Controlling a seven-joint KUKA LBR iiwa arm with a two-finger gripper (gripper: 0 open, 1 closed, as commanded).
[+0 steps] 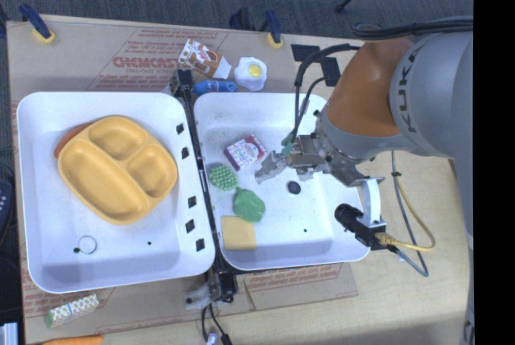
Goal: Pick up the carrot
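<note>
the grey arm (418, 94) with its orange band is seen reaching in from the right over the right bin (322, 243), and the gripper (269, 167) is held low above the bin's middle, pointed toward the left. whether it is open or closed cannot be told from this angle, and nothing is seen held in it. just left of its tip a red and white packet (245, 150) is laid flat, with a green ridged ball (221, 176) below that, a green leafy piece (249, 205) nearer the front, and a yellow block (238, 233) at the front wall. a small dark object (294, 187) is seen on the bin floor under the wrist. the left bin (32, 255) is taken up mostly by a yellow divided plate (117, 168). the carrot cannot be identified with certainty: an orange-red shape (63, 142) is glimpsed poking out from beneath the plate's left rim, well apart from the gripper, and an orange sliver (76, 340) is cut off by the picture's lower edge outside the bins. behind the bins a small carton (197, 55) and a white and yellow item (251, 72) are set on the cardboard.
</note>
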